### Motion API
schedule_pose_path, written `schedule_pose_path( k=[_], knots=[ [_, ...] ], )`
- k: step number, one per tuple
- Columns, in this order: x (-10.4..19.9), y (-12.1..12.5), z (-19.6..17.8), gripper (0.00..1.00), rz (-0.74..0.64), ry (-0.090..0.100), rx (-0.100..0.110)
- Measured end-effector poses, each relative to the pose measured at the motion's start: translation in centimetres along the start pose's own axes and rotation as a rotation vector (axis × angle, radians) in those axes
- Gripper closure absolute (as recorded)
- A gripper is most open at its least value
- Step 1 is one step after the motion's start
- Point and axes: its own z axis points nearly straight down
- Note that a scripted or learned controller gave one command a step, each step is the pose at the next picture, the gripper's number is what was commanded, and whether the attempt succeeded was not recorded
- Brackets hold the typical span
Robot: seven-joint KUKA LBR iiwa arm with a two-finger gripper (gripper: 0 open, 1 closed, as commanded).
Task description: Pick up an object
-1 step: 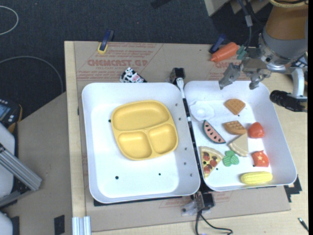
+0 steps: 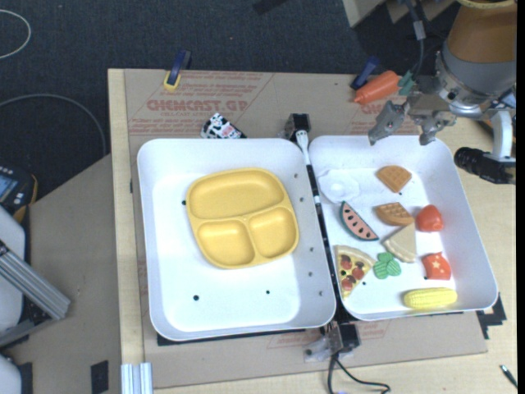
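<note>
My gripper hangs open over the far edge of the right bin, with nothing between its fingers. Below it in the bin lie several toy foods: a waffle piece, a second brown waffle, a watermelon slice, a red tomato, a bread slice, a red piece, a green broccoli, a pizza slice and a yellow corn cob. An orange carrot lies just left of the gripper, outside the bin.
The left bin holds a yellow divided plate. A black-and-white toy and a yellow-blue clamp lie on the cardboard behind it. A black clip sits at the divider between the bins.
</note>
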Motion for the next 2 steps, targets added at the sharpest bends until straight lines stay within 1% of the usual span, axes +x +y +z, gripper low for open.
schedule_pose_path(
  k=[1,2],
  knots=[
    [-0.4,-0.3,6.3,0.0,0.001,0.0,0.008],
    [-0.7,-0.4,10.7,0.0,0.001,0.0,0.006]
  ],
)
